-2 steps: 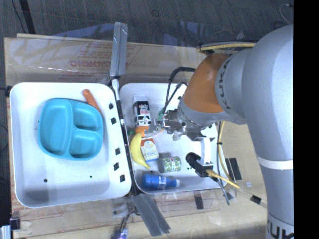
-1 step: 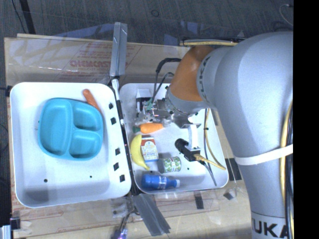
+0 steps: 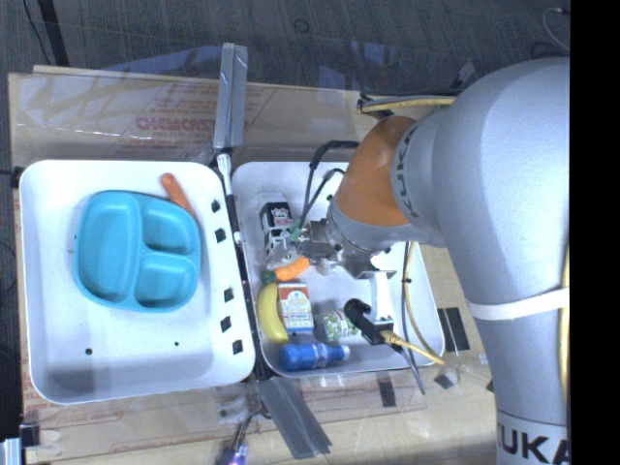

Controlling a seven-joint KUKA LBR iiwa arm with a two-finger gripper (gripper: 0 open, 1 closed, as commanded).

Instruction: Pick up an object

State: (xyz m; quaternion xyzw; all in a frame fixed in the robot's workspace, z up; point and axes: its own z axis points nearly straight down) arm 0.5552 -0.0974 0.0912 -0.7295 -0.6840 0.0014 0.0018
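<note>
Carrot (image 3: 292, 268) beside carton (image 3: 295, 309), banana (image 3: 270, 315), under tool (image 3: 291, 245).

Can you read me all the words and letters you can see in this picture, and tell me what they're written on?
"UKA": big dark letters on the grey robot arm, cut off at the picture's bottom edge.
Faint reddish print on the cardboard behind the bins: too blurred to read.
Label on the small carton in the right bin: too small to read.
</note>
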